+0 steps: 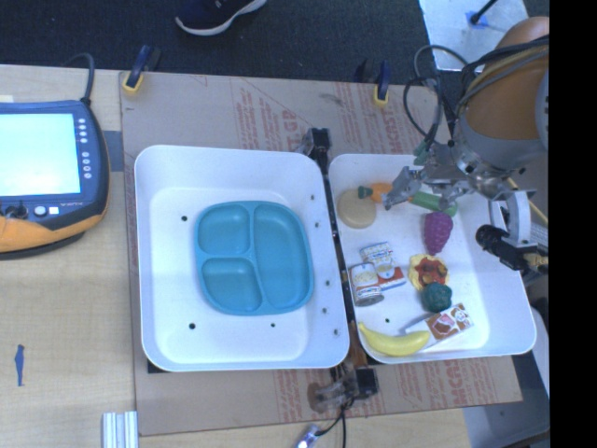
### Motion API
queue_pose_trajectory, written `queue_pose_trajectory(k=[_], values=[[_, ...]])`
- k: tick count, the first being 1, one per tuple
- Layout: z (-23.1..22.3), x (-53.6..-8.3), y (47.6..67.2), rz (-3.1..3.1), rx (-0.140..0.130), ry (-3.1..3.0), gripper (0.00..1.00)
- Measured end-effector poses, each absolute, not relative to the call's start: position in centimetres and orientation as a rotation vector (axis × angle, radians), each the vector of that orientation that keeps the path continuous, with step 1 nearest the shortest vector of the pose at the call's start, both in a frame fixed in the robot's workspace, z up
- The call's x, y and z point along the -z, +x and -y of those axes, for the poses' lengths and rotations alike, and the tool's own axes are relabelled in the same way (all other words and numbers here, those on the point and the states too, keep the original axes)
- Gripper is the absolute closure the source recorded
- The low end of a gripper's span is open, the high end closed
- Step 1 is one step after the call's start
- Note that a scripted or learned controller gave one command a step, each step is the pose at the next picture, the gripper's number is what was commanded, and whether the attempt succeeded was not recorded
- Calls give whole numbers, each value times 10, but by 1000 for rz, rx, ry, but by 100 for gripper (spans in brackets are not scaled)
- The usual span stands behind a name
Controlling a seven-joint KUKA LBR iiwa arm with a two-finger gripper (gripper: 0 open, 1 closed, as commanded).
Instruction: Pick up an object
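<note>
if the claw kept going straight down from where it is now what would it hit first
Probably the green toy piece lying right under the claw near the right white bin's far end, beside the purple grape bunch. Depth is hard to judge from this slanted view.

Two white bins sat side by side, the left holding one blue divided plate, the right one banana, one purple grape bunch, one round tan piece and two small cartons.

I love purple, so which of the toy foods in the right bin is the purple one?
The grape bunch, the only purple piece. It lies near the far end of the right bin, just below the end effector; the banana is yellow.
</note>
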State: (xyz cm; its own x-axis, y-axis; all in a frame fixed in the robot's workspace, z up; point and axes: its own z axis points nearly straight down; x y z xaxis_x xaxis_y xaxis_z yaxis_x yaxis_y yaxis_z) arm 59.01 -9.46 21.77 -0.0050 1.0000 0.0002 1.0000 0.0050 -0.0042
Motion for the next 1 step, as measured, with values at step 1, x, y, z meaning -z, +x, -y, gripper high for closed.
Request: queue_pose_trajectory(k=[1], values=[[146, -210, 605, 2224, -4, -2218, 0]])
